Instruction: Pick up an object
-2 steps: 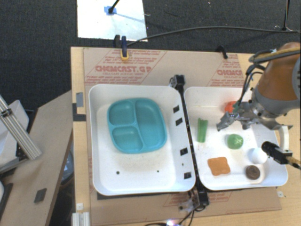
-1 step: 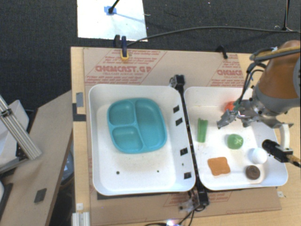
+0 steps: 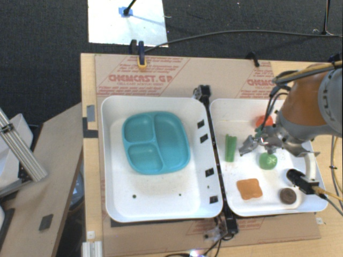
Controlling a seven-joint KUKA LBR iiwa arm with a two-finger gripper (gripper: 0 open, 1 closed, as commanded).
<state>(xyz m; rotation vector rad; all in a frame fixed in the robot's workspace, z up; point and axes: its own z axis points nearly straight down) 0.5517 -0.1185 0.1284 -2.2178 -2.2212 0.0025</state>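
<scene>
Plainly, "CHEMCAST GP" reads in red across the worktop sheet's far edge. Whether the end effector is open or closed cannot be told; it hangs just above the green ball in the right bin.

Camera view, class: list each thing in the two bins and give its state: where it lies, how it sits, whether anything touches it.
Teal divided tray: flat in the left bin, right way up.
Green stick: lying lengthwise in the right bin, apart from the rest.
Green ball: resting in the right bin, just below the gripper.
Orange slab: flat, untouched.
Brown disc: flat near the right bin's front corner.
Red thing: partly hidden by the arm.
</scene>
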